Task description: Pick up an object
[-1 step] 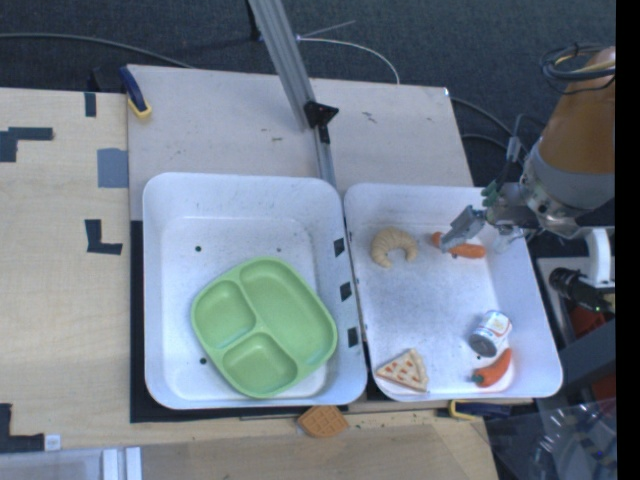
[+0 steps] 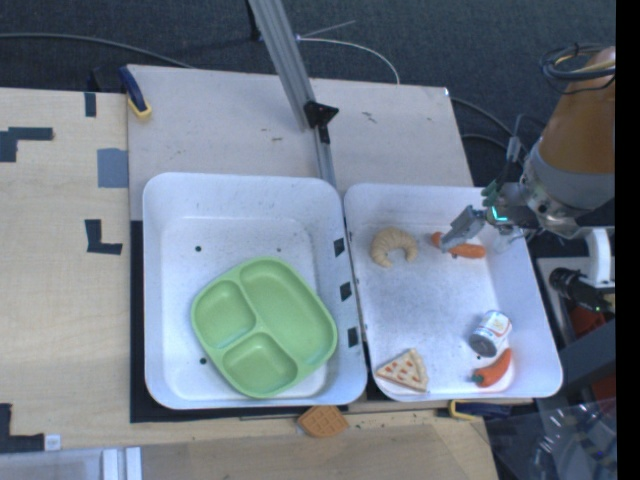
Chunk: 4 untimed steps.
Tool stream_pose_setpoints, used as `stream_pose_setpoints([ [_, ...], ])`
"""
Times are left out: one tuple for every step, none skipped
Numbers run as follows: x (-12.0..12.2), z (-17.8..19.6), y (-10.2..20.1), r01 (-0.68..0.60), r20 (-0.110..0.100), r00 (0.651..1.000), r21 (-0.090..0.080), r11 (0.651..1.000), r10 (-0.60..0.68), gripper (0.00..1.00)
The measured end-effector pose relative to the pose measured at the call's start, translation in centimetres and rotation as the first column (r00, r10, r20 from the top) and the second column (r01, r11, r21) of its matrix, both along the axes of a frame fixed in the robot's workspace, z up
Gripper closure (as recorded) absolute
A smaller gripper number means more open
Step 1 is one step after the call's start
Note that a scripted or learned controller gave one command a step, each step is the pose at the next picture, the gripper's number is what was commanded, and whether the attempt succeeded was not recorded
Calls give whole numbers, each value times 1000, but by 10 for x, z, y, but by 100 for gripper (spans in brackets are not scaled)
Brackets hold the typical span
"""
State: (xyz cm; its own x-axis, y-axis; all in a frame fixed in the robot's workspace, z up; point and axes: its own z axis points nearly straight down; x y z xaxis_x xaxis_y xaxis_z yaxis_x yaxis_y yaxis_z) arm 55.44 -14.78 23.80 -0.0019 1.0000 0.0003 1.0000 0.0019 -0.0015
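The right bin (image 2: 520, 278) holds a tan croissant (image 2: 393, 246), an orange carrot-like piece (image 2: 468, 252), a small silver can (image 2: 489, 332), a red-orange pepper (image 2: 493, 370) and a pizza-slice toy (image 2: 403, 371). My gripper (image 2: 462, 231) hangs low over the bin's far right part. It sits directly above the orange piece, whose ends show on either side of it. Whether it touches the piece is unclear. The croissant lies just to its left.
The left bin (image 2: 170, 228) holds a green divided plate (image 2: 263, 325). A round cookie (image 2: 320, 421) lies on the bench in front of the bins. A slanted metal pole (image 2: 290, 58) stands behind them, and a blue-and-yellow clamp (image 2: 135, 93) sits at the far left.
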Motion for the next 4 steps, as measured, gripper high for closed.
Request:
stream_pose_setpoints([
  [6,-61,-3,1,-6,1000,0,1000,-1,0],
  [12,-113,-7,1,-6,1000,0,1000,-1,0],
  [13,-148,-7,1,2,1000,-2,1000,-1,0],
  [13,-138,-6,0,2,1000,-1,1000,0,100],
])
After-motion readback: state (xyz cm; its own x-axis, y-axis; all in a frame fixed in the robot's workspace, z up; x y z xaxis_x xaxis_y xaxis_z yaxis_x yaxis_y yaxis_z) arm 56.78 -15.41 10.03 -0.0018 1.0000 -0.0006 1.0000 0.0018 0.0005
